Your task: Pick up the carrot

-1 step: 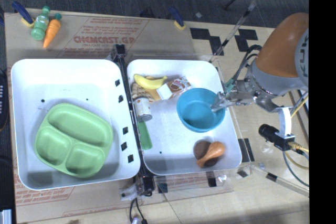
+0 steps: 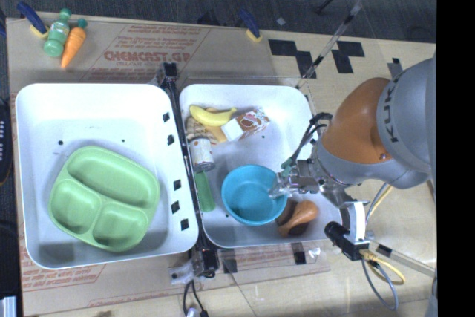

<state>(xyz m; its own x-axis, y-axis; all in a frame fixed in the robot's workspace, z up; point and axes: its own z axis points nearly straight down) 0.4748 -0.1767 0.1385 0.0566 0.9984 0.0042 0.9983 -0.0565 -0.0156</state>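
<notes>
The carrot (image 2: 73,45) is a small orange toy with a green top. It lies on the cardboard beyond the far left corner of the left bin (image 2: 44,104), outside both bins. My gripper (image 2: 287,185) is far from it, low in the right bin (image 2: 297,104), at the right rim of a blue bowl (image 2: 249,195). Nothing orange shows at the gripper.
A green toy bottle (image 2: 56,37) lies touching the carrot's left side, with a blue clamp (image 2: 31,17) nearby. The left bin holds a green divided plate (image 2: 104,197). The right bin holds a banana (image 2: 210,116), a wrapped snack (image 2: 252,122), a can (image 2: 200,154) and a brown item (image 2: 300,217).
</notes>
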